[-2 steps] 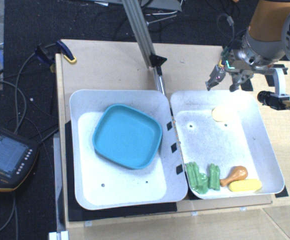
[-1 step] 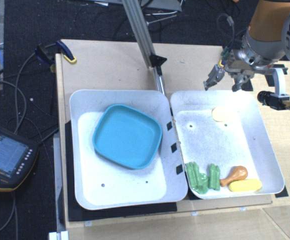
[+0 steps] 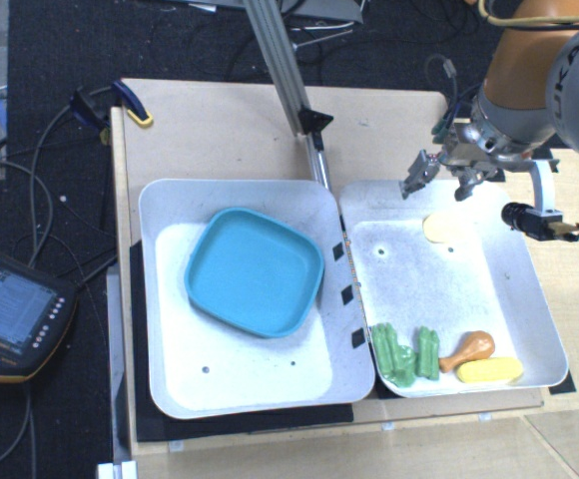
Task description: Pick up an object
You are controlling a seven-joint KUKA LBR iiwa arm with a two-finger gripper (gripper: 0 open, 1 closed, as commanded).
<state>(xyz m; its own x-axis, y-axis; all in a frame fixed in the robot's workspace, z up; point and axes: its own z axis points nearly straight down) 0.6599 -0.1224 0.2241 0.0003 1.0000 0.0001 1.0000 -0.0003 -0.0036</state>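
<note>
Nothing is picked yet: the gripper (image 3: 437, 179) hangs over the far edge of the right bin (image 3: 529, 297), its fingers spread apart with nothing between them, so the whole grasp is left to do. Closest to it is a pale yellow disc (image 3: 437, 229), lying flat just below; green pieces (image 3: 405, 353), a drumstick (image 3: 468, 348) and a yellow lump (image 3: 489, 370) huddle in the near corner.

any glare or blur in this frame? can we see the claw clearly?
Camera view: strong glare on the right bin far corner, washing out the pale disc; claw sharp, fingers spread, holding nothing; blue plate and near-edge toys evenly lit; floor dark.
</note>
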